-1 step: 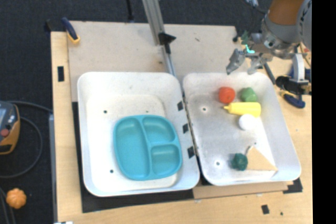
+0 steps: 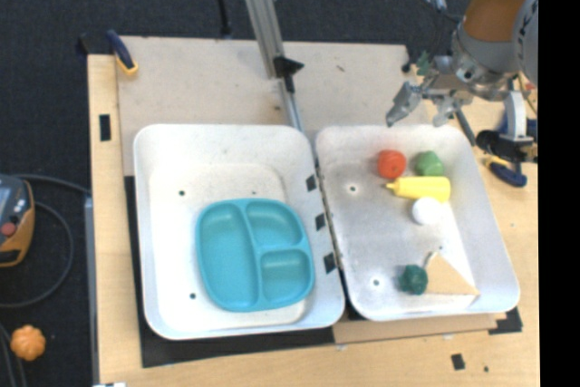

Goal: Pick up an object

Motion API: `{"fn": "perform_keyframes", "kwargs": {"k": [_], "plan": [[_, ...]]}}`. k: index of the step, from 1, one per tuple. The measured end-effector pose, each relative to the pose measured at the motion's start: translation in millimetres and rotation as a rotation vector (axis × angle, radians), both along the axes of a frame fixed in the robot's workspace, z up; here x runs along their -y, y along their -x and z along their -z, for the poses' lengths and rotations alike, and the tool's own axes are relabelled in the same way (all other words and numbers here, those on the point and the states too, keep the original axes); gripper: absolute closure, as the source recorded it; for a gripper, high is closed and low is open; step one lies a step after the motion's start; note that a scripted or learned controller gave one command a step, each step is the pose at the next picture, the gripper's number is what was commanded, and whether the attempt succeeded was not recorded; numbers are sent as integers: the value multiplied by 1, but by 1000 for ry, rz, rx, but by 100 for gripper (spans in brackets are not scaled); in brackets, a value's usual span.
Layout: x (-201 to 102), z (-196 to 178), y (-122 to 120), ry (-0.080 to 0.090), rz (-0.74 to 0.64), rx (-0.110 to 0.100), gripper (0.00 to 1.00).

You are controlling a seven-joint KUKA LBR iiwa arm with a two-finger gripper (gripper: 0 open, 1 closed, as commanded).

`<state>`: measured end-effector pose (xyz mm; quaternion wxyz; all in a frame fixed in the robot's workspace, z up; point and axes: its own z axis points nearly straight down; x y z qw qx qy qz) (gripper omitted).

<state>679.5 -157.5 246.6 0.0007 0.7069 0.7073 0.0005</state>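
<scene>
- Candidate objects: a cluster at the far end of the right bin [image 2: 489, 222] — red ball [image 2: 391, 164], green ball [image 2: 429, 164], yellow bottle-like piece [image 2: 421, 188] lying on its side, white ball [image 2: 427, 212] touching it.
- Second group, near corner of the same bin: a dark green ball [image 2: 413, 279] just beside a tan wedge [image 2: 447, 278].
- Gripper [image 2: 426, 104]: above the bin's far rim, beyond the red and green balls; fingers spread apart, nothing between them.
- Step in hand, judged: approach, no grasp made yet.
- Doing it well: the red ball looks the nearest target with free space on its left; the fingers should straddle it clear of the yellow piece, then descend squarely, since round things may roll off a glancing touch.
- Left bin [image 2: 163, 159]: holds a turquoise divided plate [image 2: 256, 253].
- Counter [image 2: 181, 77]: carries both bins.
</scene>
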Motion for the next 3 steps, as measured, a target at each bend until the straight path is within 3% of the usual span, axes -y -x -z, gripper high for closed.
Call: {"fn": "perform_keyframes", "kwargs": {"k": [3], "plan": [[-7,141,-7,1,-5,-5,0]]}}
